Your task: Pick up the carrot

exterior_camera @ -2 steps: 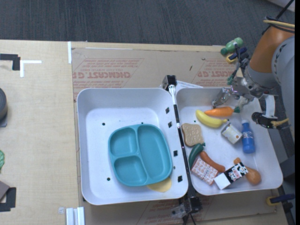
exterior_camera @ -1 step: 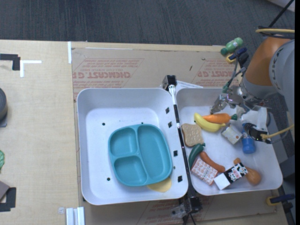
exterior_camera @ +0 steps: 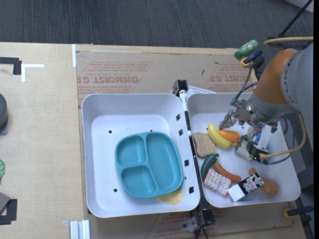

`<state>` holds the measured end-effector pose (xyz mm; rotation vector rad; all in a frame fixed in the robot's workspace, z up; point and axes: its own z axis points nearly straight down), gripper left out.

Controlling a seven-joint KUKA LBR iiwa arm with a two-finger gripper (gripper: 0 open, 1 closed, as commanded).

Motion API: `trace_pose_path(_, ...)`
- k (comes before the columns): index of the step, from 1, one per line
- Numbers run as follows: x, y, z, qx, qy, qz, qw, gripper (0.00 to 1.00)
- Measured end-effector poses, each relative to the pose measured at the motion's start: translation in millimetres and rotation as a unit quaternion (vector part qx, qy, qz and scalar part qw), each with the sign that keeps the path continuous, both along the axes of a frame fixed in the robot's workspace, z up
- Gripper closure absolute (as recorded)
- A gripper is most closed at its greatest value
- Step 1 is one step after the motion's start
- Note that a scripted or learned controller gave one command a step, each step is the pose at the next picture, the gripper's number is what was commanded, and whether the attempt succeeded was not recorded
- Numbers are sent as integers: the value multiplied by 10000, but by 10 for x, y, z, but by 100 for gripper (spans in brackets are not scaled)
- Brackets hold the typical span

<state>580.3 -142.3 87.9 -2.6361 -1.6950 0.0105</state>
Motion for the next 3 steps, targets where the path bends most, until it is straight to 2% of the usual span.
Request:
trace_pose_path(1,-276,354,1,-8,0,-507,9987,0)
trace_pose_path(2,-604,495,2,-12,-5,-845,9964,0)
trace_pose_path(3,-1007,505,9,-18,-29,-1069,9943,0)
